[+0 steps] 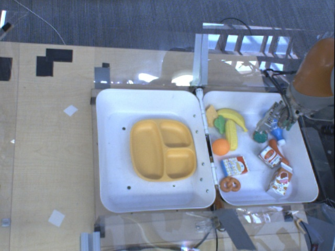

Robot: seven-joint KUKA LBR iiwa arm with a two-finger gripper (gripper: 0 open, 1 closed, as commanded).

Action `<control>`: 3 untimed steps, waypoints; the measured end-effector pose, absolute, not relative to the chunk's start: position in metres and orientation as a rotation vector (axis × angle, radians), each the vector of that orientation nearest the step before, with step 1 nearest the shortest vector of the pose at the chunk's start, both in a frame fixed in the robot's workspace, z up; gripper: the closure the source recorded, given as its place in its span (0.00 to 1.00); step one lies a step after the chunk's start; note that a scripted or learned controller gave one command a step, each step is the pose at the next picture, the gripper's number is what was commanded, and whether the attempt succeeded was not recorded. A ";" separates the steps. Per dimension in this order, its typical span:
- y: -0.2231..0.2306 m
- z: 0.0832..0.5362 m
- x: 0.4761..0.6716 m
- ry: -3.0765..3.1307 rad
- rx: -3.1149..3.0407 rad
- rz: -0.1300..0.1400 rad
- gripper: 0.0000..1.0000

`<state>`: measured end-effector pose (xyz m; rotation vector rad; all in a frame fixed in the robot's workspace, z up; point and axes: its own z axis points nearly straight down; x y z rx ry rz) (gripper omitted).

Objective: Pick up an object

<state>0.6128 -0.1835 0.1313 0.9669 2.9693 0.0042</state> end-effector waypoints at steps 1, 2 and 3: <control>-0.183 0.131 0.613 2.971 0.966 0.004 0.00; -0.110 0.089 0.603 2.749 1.500 0.009 0.00; -0.111 0.104 0.607 2.740 1.485 0.013 1.00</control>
